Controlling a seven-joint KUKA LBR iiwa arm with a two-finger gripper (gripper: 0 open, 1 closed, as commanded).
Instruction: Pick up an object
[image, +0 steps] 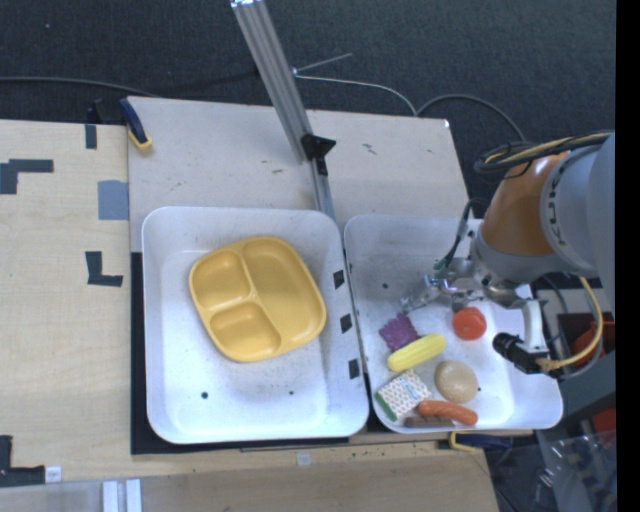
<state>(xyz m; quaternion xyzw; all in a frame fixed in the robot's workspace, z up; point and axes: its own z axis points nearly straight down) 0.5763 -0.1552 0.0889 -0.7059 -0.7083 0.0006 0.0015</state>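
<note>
Camera view: seen from above at a slant, two shallow white bins side by side on the tabletop.
Left bin: holding a yellow compartment tray, tilted, near the middle; bare white floor along the front and left walls.
Right bin: bare floor in the far half; objects crowded toward the near right corner.
Arm: grey with orange band, entering from the right over the right bin's far right rim.
Hand: low over the right bin's middle, just beyond the objects; state of grip impossible to tell, nothing visibly held.
Objects: purple piece; yellow corn cob just beside it; red-orange ball near the right wall; tan round item; checkered block and orange carrot against the front wall.
Metal rail: slanting from the top edge down toward the bins' shared wall.
</note>
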